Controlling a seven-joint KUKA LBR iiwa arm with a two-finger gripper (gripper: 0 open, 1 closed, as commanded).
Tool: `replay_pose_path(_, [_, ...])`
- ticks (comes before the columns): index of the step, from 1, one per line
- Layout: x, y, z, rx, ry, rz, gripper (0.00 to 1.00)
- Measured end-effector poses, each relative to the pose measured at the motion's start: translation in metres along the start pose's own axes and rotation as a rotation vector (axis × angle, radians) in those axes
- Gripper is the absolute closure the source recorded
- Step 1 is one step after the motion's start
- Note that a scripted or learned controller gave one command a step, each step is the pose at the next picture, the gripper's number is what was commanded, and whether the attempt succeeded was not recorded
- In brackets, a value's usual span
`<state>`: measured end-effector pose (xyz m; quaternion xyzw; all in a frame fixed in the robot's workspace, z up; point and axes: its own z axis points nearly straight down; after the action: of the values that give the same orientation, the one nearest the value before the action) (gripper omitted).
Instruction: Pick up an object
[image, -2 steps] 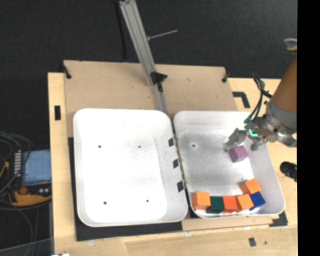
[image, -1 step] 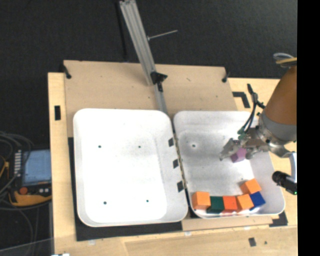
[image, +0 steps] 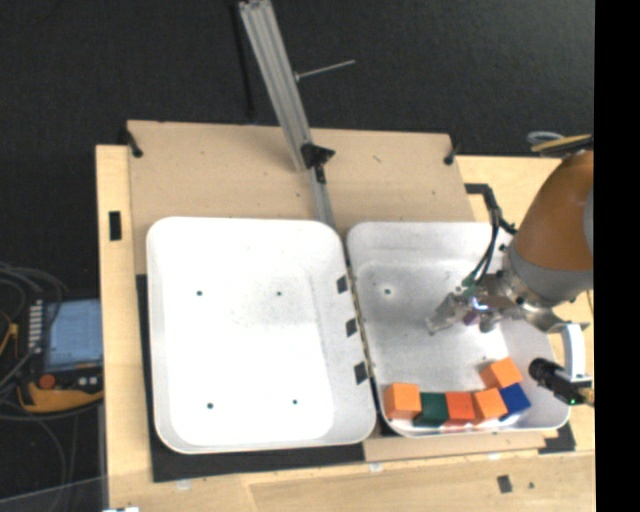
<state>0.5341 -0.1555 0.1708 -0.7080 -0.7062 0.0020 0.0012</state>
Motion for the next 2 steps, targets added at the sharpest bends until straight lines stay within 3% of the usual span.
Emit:
replay_pose_path(1, [-0.006, 0.005, 0.06, 0.001, 0.0, 0.001, 0.0])
replay_pose_path(2, [-0.005, 0.007, 0.046, -0.01, 0.001, 0.009, 1.0])
